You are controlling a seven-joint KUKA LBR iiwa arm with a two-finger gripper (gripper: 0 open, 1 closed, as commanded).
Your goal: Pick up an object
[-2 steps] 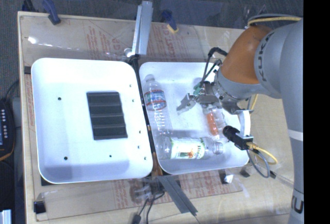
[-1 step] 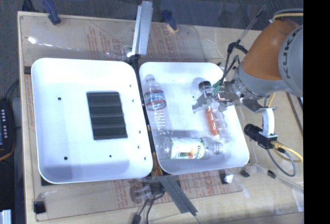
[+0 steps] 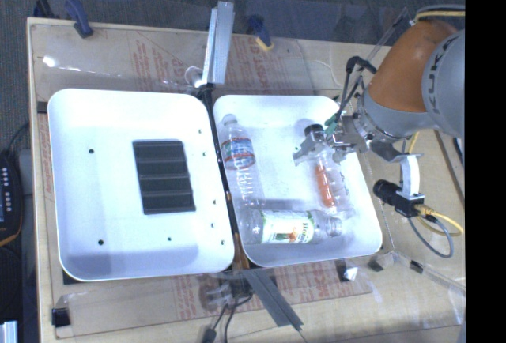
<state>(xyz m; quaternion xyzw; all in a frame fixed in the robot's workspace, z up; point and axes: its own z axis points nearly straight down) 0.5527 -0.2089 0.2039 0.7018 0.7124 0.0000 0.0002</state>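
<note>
My gripper (image 3: pixel 311 148) hangs low over the upper right part of the right bin (image 3: pixel 273 104). It is just above the top end of a clear bottle with orange contents (image 3: pixel 328 185), which lies along the bin's right wall. A clear water bottle (image 3: pixel 239 160) with a small label lies lengthwise along the left wall. Another clear bottle, with a green and white label (image 3: pixel 289 227), lies across the near end. Nothing shows as held by the gripper.
The left bin (image 3: pixel 87 128) holds a black ribbed rectangular block (image 3: pixel 164 176) near its middle. A grey metal bar (image 3: pixel 217 43) stands behind the gap between the bins. Blue clamps (image 3: pixel 79 20) sit on the bench's far edge.
</note>
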